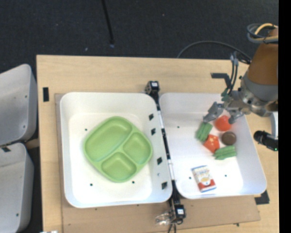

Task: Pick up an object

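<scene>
At the near edge of the right bin (242,191) lies a small carton (203,178), white with a blue top and a red patch on its face, flat on the bin floor and apart from the other items. Farther in, a cluster sits toward the bin's right side: a green vegetable-like piece (225,152), just beyond it a red-orange piece (211,142) and a dark brown round object (228,138) side by side, then another green piece (203,131) tilted at the cluster's left, and a red round object (223,123), tomato-like, at the far end. The gripper (224,112) is down over that far end, its two grey fingers spread apart, one toward the green piece and the other toward the right of the red round object, which sits just below and between them; whether the fingers touch it cannot be told, and nothing is lifted. The left bin (68,178) holds a light green divided plate (117,148) with three compartments, lying flat near the bin's middle. Both bins rest on a wooden bench (97,72).
</scene>
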`<control>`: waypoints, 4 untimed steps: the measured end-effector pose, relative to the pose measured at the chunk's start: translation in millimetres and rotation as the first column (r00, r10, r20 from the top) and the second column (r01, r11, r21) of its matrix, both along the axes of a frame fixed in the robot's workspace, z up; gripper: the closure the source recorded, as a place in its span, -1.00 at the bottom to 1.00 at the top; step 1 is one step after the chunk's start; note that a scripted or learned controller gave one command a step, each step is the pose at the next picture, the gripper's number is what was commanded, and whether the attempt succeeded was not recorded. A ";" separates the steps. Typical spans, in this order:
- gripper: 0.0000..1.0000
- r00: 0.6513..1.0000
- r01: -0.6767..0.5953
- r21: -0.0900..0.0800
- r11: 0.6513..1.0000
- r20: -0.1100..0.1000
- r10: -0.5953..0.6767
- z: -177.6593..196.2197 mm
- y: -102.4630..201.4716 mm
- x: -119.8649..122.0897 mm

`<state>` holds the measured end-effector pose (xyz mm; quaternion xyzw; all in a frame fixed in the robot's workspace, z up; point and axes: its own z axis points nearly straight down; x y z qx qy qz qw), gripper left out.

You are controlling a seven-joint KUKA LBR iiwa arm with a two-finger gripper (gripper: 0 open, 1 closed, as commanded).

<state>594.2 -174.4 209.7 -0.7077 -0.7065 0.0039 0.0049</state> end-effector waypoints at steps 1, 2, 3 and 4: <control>-1.00 1.000 -0.002 -0.002 1.000 0.013 0.002 8.1 0.5 2.9; -1.00 1.000 -0.001 -0.002 1.000 0.009 0.001 -42.1 -3.4 -7.5; -1.00 1.000 0.000 -0.003 1.000 0.009 0.000 -91.6 -7.6 -17.6; -1.00 1.000 0.003 -0.003 1.000 0.011 -0.003 -109.7 -8.9 -17.7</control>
